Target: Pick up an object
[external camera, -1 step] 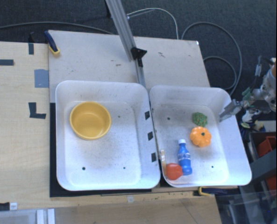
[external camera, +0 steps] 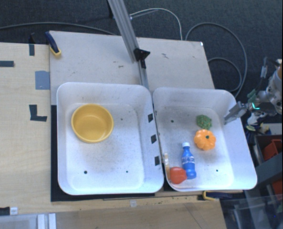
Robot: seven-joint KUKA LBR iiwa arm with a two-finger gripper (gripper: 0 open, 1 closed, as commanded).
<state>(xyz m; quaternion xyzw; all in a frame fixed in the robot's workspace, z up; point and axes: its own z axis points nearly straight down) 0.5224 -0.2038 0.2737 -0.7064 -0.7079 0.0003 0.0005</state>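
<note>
1. The end effector hangs at the outer edge of the right bin; whether it is apart or together, I cannot tell. It holds nothing.
2. Nearest to it lie the green object and the orange pumpkin, further inward the blue bottle and the red ball.
3. I judge this as the approach step: next it must move over one object and descend.

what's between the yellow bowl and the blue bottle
In the camera view, bare white floor of the left bin, then the two bins' adjoining rims, separate the yellow bowl from the blue bottle.
</note>
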